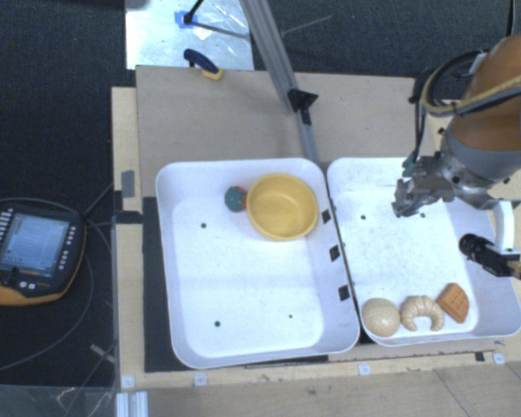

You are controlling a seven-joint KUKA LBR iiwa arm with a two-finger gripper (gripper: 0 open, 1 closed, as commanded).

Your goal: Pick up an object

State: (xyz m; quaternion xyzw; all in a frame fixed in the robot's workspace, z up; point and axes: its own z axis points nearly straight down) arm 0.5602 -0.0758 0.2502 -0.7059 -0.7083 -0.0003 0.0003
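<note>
While the pincer hangs over the far part of the right bin, we cannot tell if it is wide or narrow. Three foods sit in a row along that bin's near edge: a round bun by the corner, a croissant just beside it, and a waffle piece. We see lots of bare white room between them and the pincer. In the left bin, a yellow bowl sits near the far edge with a small green ball right against it. The rest of that bin is open. A hand controller lies left of the bench, and its screen is too small for us to read.
</note>
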